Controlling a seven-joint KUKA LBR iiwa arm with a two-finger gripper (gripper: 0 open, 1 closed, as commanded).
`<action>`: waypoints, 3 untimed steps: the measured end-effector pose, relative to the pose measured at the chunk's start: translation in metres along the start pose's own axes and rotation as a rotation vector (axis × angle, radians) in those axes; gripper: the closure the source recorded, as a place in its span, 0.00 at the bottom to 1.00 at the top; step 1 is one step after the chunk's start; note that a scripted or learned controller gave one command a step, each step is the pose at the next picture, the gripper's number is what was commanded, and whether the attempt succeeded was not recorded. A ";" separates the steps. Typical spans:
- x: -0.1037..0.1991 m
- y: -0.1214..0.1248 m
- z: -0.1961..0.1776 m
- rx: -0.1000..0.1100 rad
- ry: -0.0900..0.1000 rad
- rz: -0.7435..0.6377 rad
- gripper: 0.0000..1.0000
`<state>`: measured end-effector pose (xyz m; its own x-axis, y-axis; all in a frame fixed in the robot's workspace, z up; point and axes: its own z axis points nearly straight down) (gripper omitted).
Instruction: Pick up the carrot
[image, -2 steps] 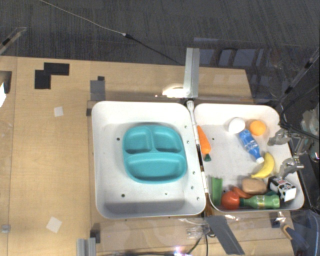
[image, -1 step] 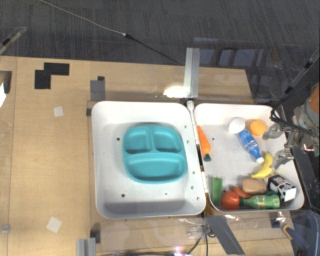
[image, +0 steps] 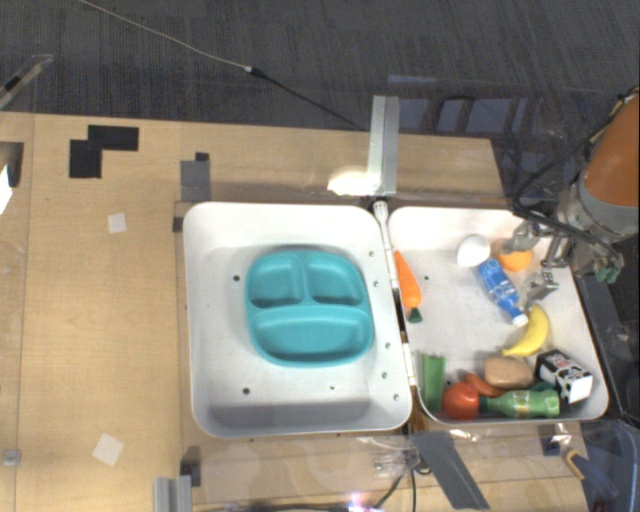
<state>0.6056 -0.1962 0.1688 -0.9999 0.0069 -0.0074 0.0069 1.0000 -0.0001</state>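
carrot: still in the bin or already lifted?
In the bin. The carrot lies flat along the right bin's left wall, apart from the gripper near the blue bottle.

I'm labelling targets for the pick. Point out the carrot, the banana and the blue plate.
carrot (image: 406, 281), camera view, middle of its orange body.
banana (image: 531, 333), camera view, middle of its curve.
blue plate (image: 306, 305), camera view, central ridge between compartments.

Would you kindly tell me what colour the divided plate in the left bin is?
The divided plate is teal, seen in the camera view.

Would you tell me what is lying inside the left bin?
Inside the left bin lies a teal divided plate, nothing on it. Whatever is beneath the plate is covered.
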 end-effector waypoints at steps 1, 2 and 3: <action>-0.041 -0.008 0.081 0.002 -0.005 0.011 0.00; -0.044 -0.007 0.068 0.003 -0.011 0.005 1.00; -0.037 -0.004 -0.253 0.007 -0.015 -0.206 1.00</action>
<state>0.6402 -0.2000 0.4223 -0.9800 -0.1977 -0.0216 -0.1975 0.9803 -0.0097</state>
